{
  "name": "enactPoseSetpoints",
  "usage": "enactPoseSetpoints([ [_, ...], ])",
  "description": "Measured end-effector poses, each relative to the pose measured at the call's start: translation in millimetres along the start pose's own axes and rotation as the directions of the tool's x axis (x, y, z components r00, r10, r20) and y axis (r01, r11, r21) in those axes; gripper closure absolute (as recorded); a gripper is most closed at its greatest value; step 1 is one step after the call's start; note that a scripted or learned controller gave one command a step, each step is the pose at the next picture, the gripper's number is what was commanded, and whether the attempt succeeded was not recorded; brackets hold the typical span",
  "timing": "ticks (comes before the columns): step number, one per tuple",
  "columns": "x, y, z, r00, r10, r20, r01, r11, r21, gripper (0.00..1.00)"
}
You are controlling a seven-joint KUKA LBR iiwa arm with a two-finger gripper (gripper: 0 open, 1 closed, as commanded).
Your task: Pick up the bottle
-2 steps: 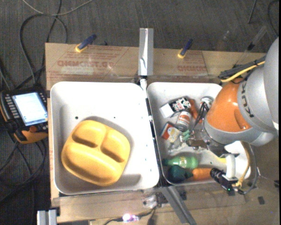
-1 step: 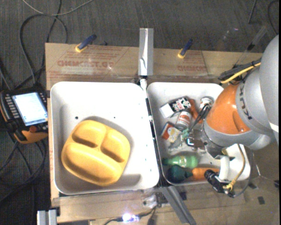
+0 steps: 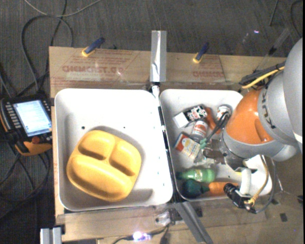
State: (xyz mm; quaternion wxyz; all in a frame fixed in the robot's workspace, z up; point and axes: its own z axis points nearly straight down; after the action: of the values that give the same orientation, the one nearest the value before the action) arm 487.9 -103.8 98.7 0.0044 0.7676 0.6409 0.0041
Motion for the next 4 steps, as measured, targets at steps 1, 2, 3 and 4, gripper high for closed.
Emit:
enactPoseSetpoints([
  [1,0,0,0,1.0,0.0,0.0,0.0,1.0,0.0,0.0],
  [2,18,-8,-84,0.999,-0.044,0.003,0.044,0.999,0.016,0.0],
  [3,6,-3,10,0.997,-0.071,-0.001,0.071,0.997,0.003,0.0],
  [4,6,-3,1,0.997,-0.072,-0.001,0.072,0.997,0.004,1.0],
])
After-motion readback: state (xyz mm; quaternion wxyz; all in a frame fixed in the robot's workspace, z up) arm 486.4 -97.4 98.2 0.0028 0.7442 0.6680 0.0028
